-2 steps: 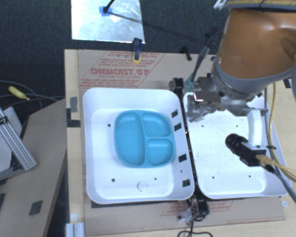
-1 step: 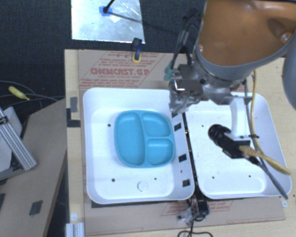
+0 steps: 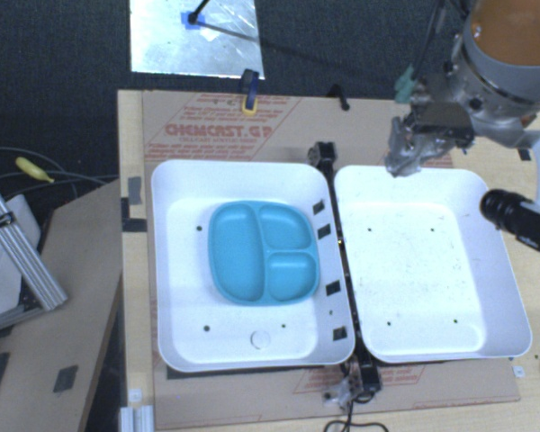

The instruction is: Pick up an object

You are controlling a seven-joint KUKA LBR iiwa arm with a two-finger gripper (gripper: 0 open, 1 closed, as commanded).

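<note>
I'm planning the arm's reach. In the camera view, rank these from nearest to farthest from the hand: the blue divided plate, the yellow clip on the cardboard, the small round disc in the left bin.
From the hand:
1. Yellow clip, left of it on the cardboard.
2. Blue divided plate, middle of the left bin.
3. Small round disc, at the left bin's near edge.
</note>
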